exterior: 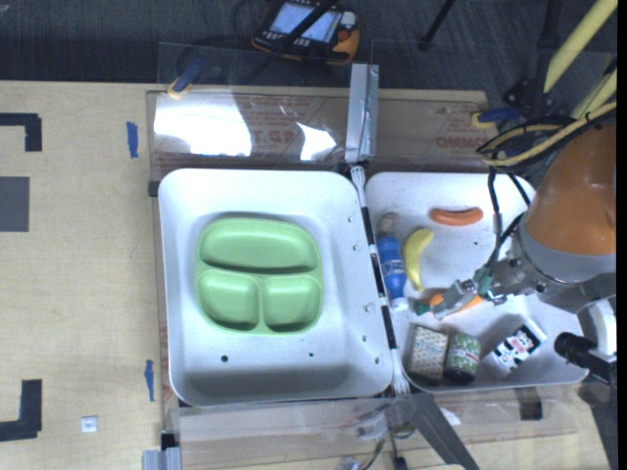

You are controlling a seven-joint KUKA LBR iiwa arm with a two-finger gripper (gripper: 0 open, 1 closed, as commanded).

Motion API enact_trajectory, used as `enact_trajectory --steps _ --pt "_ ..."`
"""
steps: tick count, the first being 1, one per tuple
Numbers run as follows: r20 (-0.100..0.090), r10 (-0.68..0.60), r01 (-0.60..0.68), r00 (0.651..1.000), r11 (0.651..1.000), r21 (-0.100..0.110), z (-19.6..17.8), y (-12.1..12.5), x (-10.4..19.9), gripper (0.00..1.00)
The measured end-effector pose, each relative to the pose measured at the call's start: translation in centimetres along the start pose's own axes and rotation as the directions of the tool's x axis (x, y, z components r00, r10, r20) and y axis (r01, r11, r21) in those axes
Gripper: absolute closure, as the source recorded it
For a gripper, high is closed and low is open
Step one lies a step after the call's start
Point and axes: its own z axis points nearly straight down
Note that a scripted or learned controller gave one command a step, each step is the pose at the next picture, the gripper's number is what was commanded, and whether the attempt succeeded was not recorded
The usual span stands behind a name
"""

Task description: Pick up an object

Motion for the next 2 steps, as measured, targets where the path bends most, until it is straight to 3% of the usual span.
enact_trajectory --steps 1,2 --pt "0.001 -0.017 0.017 1.0 1.0 -0.001 2.9 2.1 -6.4 0.0" --pt "0.001 0.248 -0.248 0.969 0.969 -0.014 9.0 3.0 -2.3 0.0"
